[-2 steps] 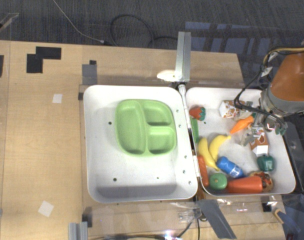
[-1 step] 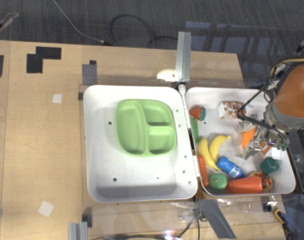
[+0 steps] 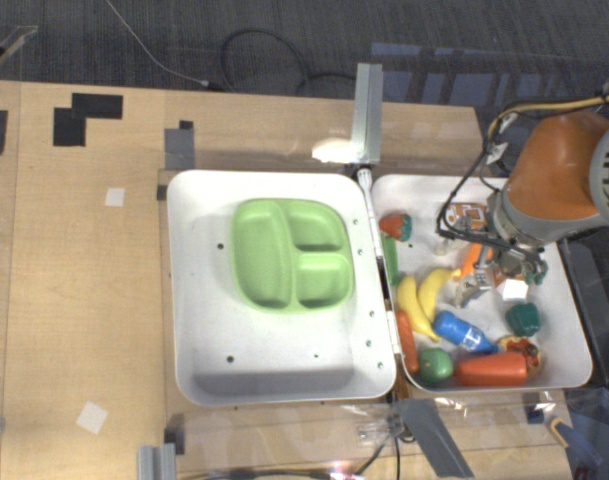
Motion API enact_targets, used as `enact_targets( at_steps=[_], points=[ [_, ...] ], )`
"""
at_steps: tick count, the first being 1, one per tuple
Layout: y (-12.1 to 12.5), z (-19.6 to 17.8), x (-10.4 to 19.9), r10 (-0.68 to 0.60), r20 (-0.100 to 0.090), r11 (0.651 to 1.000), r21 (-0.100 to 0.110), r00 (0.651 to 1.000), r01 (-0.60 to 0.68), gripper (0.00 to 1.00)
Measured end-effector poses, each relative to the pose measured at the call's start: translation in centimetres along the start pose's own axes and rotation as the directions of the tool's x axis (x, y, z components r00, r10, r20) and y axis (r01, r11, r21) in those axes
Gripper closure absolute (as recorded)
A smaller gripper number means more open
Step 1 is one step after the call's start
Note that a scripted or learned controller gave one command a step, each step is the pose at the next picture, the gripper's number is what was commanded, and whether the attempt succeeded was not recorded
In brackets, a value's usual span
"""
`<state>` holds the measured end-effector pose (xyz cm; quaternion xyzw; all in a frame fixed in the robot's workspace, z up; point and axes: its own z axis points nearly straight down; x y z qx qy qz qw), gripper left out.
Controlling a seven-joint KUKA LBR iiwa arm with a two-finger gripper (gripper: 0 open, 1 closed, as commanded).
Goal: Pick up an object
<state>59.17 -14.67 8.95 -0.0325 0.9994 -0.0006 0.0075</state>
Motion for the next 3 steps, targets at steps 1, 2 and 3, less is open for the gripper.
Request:
enact_targets(
  at_steps=[1, 2, 3],
  points=[
    [4.2, 0.1, -4.6, -0.097, -0.001, 0.995, -0.001, 0.995, 0.097, 0.0],
    [4.1, -0.2, 2.3, -0.169, 0.0, 0.986, 0.0, 0.986, 0.169, 0.0],
    [3.2, -0.3, 5.7, -0.176, 0.006, 0.984, 0.002, 0.984, 0.176, 0.0]
  ],
)
